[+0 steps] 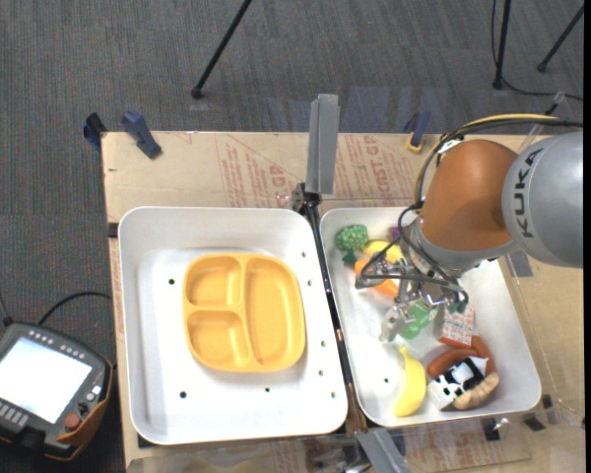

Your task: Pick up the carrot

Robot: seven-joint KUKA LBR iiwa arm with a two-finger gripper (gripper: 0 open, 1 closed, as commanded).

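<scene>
The gripper (414, 308) hangs low in the right bin (520, 333), poised for a grab; I cannot tell how it is set. The carrot (382, 286) lies just beside it, near the broccoli (352, 237).

the arm (492, 200) reaches in from the right over the right bin (517, 333), its pincer (414, 308) low among the toys there. whether it grips anything cannot be told. the carrot (379, 282) shows as an orange piece just left of the pincer, close under the broccoli (352, 237). a banana (411, 382) lies toward the bin's near edge, with a sausage (460, 355) and a black-and-white toy (458, 382) beside it. the left bin (143, 363) holds a yellow divided plate (244, 311). both bins sit on the worktop (207, 166).
</scene>
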